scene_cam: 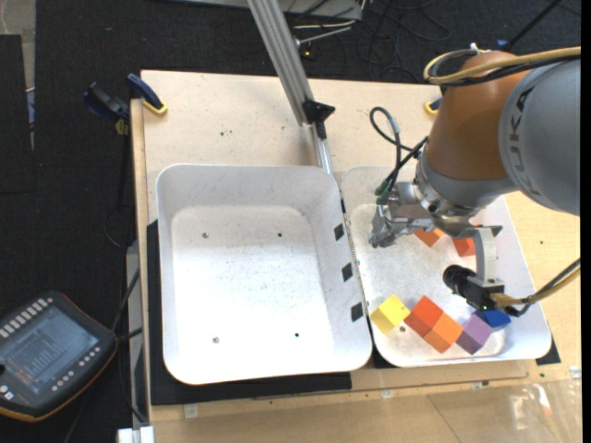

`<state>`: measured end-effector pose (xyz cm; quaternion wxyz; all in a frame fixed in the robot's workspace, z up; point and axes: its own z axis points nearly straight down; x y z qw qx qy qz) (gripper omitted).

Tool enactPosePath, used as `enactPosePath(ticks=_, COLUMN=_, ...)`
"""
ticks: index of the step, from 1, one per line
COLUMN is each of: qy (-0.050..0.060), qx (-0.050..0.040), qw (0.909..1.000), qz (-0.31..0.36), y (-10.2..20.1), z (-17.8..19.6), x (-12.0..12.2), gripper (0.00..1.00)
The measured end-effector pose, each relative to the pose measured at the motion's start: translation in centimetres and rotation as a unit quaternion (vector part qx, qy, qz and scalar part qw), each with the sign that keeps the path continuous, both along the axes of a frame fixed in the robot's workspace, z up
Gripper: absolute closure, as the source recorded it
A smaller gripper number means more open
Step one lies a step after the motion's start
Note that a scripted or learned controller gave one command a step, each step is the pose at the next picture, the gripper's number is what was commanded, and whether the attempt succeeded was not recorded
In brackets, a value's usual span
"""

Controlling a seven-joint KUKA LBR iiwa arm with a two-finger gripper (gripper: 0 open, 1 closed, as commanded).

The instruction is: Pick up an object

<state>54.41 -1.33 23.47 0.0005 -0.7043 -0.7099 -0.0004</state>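
My gripper (383, 231) hangs over the upper left part of the right bin (526, 340), below the orange-banded wrist. It is seen from above, and nothing shows in its grasp. Near the bin's front edge sit a yellow block (391, 312), a red-orange block (427, 314), an orange block (444, 333), a purple block (475, 334) and a blue block (497, 319). Two more orange pieces (428, 238) (464, 245) peek out from under the wrist, just right of the gripper. The front blocks lie about 90 pixels below the gripper.
The left bin (185, 192) adjoins the right one, their rims meeting at a ridge with black tabs (347, 270). A slanted metal pole (282, 49) comes down to the bins' back edge. A black part (466, 286) hangs off the arm above the blue block. A pendant (46, 349) lies off the bench.
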Motion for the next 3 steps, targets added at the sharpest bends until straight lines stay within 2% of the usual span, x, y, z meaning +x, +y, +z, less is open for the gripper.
enactPosePath(ticks=2, qy=-0.001, qx=0.0004, qw=1.0, qz=0.0, y=10.2, z=1.5, x=2.1, gripper=1.0)
enactPosePath(ticks=3, qy=0.0, qx=-0.0011, qw=1.0, qz=-0.003, y=9.8, z=1.5, x=2.0, gripper=0.0)
